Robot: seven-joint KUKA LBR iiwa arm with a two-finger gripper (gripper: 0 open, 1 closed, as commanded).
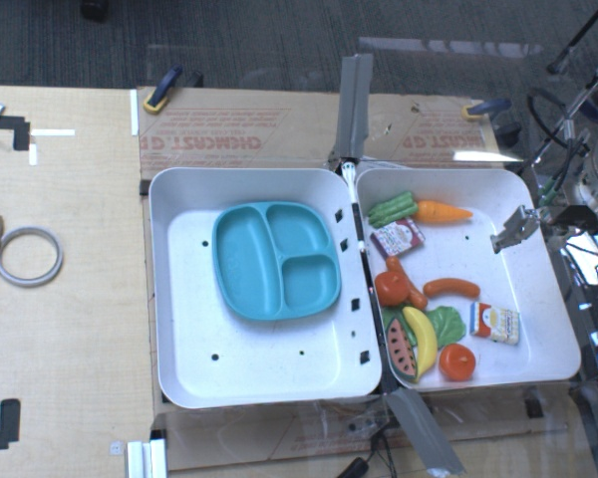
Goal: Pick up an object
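The right bin [538, 312] holds several toy foods. A carrot [441, 210] with a green top [392, 208] lies at the back, with a pink packet [397, 237] just in front of it. Nearer the middle are a red tomato [391, 287] and a sausage [450, 288]. At the front lie a banana [421, 337], a watermelon slice [401, 351], a green lettuce leaf [446, 322], a second red tomato [457, 362] and a small white carton [494, 324]. My gripper [513, 231] is a grey shape over the bin's right rim, apart from all the toys.
The left bin [179, 347] holds a teal divided plate [276, 260]. A roll of tape [26, 255] lies on the wooden bench at the far left. Cables and dark equipment [578, 207] crowd the right side.
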